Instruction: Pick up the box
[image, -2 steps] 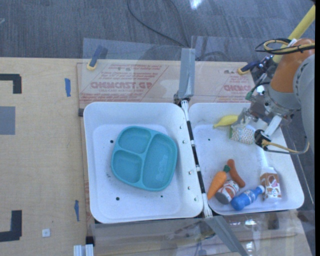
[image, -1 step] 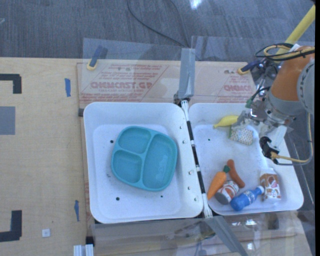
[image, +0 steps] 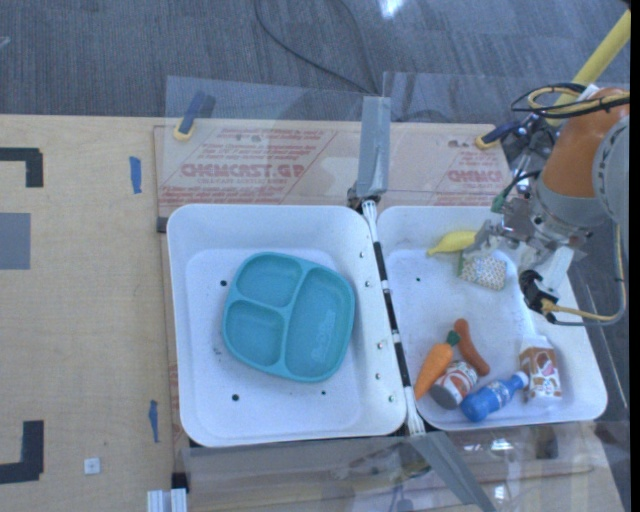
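A small speckled white box (image: 486, 270) lies tilted in the upper part of the right bin (image: 590, 400). My gripper (image: 502, 238) hangs just above its upper right corner, close to it; I cannot tell whether they touch. The grey arm with its orange band (image: 580, 160) comes in from the upper right. A second small box, brown and white with a printed face (image: 541, 372), stands near the bin's lower right corner, well away from the gripper.
A yellow toy banana (image: 452, 241) lies left of the gripper. A carrot (image: 432, 368), a red sausage (image: 470, 346), a can (image: 458, 383) and a blue bottle (image: 493, 397) crowd the bin's front. The left bin (image: 190, 300) holds a teal divided plate (image: 290, 316).
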